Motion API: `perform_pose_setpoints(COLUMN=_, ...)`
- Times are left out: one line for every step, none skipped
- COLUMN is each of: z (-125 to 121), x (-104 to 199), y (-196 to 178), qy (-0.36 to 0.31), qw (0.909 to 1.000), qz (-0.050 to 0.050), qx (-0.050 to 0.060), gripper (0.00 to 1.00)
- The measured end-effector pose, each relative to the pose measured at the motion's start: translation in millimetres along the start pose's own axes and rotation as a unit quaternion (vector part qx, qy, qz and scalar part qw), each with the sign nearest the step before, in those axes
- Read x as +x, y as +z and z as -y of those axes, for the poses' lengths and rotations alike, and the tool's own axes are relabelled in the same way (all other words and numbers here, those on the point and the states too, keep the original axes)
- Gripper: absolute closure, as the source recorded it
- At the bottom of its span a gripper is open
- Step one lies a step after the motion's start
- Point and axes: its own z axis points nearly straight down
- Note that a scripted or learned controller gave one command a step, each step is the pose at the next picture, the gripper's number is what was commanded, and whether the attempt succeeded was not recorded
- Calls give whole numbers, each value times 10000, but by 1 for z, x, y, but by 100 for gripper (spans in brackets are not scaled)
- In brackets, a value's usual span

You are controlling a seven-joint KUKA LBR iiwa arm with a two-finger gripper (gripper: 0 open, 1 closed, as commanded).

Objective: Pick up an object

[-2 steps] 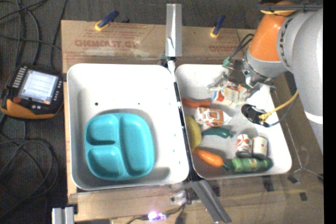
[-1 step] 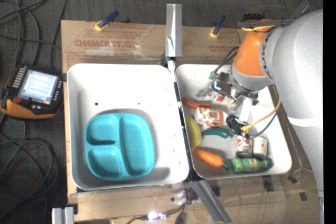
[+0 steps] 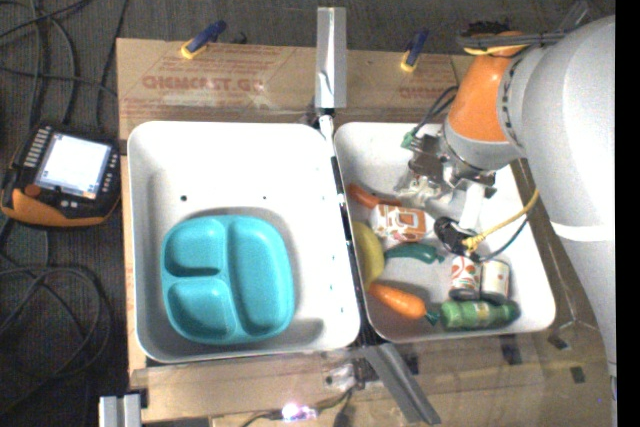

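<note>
Camera view: tool (image 3: 432,183) low in the right bin (image 3: 540,300); grip state cannot be told. Nearest object, an orange-and-white carton (image 3: 400,223), lies just below-left of it, long axis slanting toward the banana (image 3: 368,253).

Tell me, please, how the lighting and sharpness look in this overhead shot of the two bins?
Camera view: even, soft light; a faint shadow under the blue divided plate in the left bin; the arm's white housing looks overexposed; the small items in the right bin are slightly soft.
</note>
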Motion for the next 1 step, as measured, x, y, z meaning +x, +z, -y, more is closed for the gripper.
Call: perform_pose_setpoints(z=-35, x=71, y=-120, qy=399, qw=9992, qz=17, qx=36, gripper=100)
